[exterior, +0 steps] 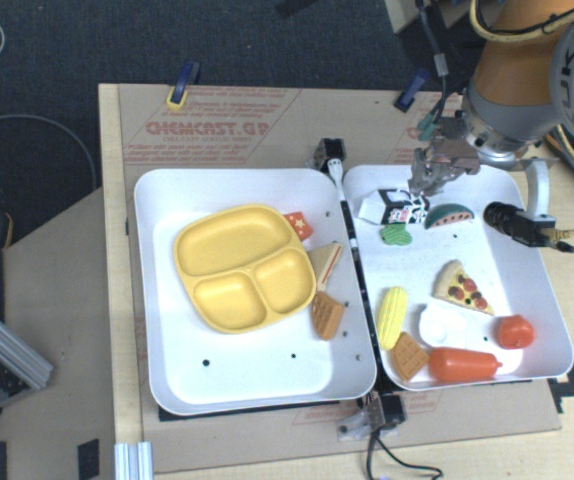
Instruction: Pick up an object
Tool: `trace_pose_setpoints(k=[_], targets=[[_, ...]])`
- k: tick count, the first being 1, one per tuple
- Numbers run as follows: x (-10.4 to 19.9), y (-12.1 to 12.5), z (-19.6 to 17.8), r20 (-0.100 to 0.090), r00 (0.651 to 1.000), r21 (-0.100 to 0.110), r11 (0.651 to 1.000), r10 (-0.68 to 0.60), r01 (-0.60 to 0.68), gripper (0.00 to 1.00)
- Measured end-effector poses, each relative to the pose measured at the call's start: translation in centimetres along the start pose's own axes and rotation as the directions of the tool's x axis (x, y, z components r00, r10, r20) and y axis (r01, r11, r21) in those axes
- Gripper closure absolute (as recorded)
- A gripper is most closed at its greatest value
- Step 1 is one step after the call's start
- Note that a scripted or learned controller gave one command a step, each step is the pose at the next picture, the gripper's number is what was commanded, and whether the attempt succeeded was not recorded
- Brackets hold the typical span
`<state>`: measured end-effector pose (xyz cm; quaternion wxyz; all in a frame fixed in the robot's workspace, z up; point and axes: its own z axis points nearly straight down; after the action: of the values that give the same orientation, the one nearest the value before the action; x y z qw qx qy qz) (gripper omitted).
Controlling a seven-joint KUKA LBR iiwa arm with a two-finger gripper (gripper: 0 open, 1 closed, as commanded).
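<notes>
Camera view: bench point(267, 118) bears two white bins side by side. Left bin point(167, 368) holds a yellow divided plate point(242, 266), a red packet point(298, 226) touching the plate's upper right edge, and a tan wedge point(324, 264) over a brown waffle piece point(327, 315) at the plate's right. Arm point(527, 58) enters from the right over the right bin point(552, 318). Gripper point(429, 180) hangs above that bin's upper left corner, just over a black-and-white item point(399, 212); nothing seen between the fingers, open or closed cannot be told. Beside it: green piece point(396, 234), watermelon slice point(451, 214). Lower: pizza slice point(462, 287), corn cob point(392, 314), white disc point(447, 325), carrot point(463, 365), tomato point(514, 331), waffle cone point(408, 356).
</notes>
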<state>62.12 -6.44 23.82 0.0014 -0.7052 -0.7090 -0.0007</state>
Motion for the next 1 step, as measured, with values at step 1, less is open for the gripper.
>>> trace_pose_setpoints(k=[1], targets=[[4.87,-2.27,-0.32,0.0,1.0,0.002,1.0,0.0,0.0,1.0]])
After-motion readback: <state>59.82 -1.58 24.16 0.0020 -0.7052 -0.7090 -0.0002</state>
